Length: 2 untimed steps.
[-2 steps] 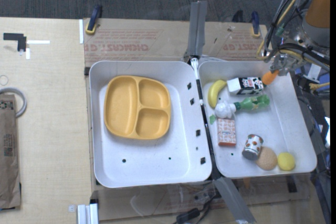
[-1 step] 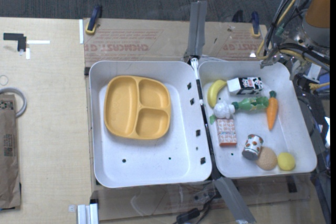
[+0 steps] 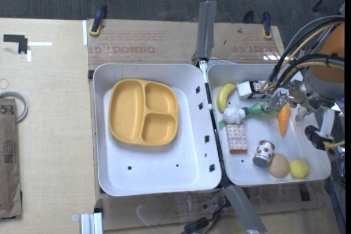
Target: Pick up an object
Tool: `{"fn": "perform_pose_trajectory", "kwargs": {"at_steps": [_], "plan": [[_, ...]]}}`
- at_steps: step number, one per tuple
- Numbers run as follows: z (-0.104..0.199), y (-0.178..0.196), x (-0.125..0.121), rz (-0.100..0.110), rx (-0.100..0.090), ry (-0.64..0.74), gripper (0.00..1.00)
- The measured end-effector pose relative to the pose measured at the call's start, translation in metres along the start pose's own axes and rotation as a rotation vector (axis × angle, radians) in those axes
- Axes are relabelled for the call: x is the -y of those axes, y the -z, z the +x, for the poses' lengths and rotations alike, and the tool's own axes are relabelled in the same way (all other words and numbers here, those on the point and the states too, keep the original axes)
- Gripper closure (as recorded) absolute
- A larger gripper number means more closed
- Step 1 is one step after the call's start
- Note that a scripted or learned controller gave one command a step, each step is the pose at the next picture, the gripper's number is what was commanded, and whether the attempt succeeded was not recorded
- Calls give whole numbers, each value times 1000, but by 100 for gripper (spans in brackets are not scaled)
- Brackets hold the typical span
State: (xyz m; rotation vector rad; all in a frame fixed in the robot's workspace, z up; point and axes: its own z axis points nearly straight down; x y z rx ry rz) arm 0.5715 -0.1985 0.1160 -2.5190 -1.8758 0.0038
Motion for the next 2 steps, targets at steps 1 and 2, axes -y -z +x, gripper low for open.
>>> {"fn": "perform_pose_trajectory", "kwargs": {"at_steps": [1,2], "plan": [[10,-25,59,0,0,78,0],[8,6,69,0,0,20,0]]}}
